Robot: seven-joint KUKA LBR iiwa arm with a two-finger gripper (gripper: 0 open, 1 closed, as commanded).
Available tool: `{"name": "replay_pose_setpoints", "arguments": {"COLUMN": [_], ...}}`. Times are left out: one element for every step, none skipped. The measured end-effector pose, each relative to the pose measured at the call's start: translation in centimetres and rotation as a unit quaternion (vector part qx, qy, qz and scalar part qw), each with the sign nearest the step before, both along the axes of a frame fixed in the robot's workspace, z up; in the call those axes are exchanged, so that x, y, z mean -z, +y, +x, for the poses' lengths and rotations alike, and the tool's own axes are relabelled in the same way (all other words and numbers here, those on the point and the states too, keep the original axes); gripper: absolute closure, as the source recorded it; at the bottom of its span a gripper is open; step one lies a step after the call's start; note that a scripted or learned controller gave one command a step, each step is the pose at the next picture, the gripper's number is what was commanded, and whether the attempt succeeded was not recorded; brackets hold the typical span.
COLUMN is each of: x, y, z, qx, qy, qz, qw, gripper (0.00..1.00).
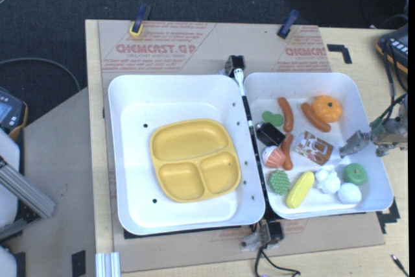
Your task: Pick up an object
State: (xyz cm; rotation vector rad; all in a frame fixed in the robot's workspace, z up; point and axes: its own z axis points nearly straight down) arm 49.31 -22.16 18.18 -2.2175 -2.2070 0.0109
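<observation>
Grey gripper (360, 143) hangs at the right edge of the right bin (343, 83); whether it is released or clenched I cannot tell. Toy foods lie crowded there, the green piece (355, 173) just beside it, likely target.

The gripper (355, 143) is seen at the right edge of the view, reaching in from the right; its grey metal body is held low and roughly level, pointing leftward; cables are draped above it; whether its tips are parted or closed cannot be made out.
</observation>
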Motion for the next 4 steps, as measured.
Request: {"name": "replay_pose_setpoints", "arguments": {"x": [-0.7,5.7,9.9,8.7], "y": [0.0,0.2,0.6,0.3], "z": [0.4,0.1,0.1,0.2], "qx": [-0.002,-0.002,-0.004,-0.003], "qy": [-0.007,-0.004,-0.004,-0.007], "qz": [-0.0021,-0.0002,0.0025,-0.0010], "qw": [1.0000,1.0000,1.0000,1.0000], "gripper": [0.00,0.00,0.00,1.00]}}
